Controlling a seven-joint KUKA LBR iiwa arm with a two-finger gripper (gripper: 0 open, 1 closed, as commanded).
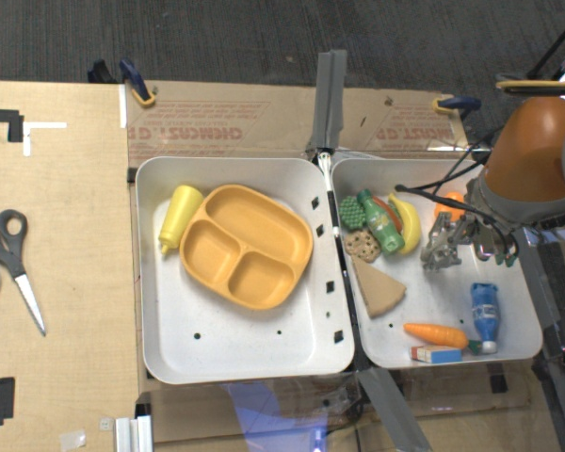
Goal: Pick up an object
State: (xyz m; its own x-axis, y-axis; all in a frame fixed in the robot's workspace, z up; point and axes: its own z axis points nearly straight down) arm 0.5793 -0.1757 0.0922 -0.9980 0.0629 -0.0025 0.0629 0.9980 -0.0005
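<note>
Objects fill my right bin (pixel 523 342): one carrot (pixel 434 333), one blue bottle (pixel 485 315), one banana (pixel 410 222). My hand (pixel 442 249) hangs above them; I cannot tell its grip. Left bin (pixel 151 347): one yellow tray (pixel 242 246).

In the left bin (pixel 169 347) an orange divided plate (pixel 245 245) lies touching a yellow bottle (pixel 179 215). Over the right bin (pixel 523 337) the jaws (pixel 441 250) hang above bare floor, near a banana (pixel 410 222), a carrot (pixel 435 334) and a blue bottle (pixel 484 314) (lying flat).
</note>
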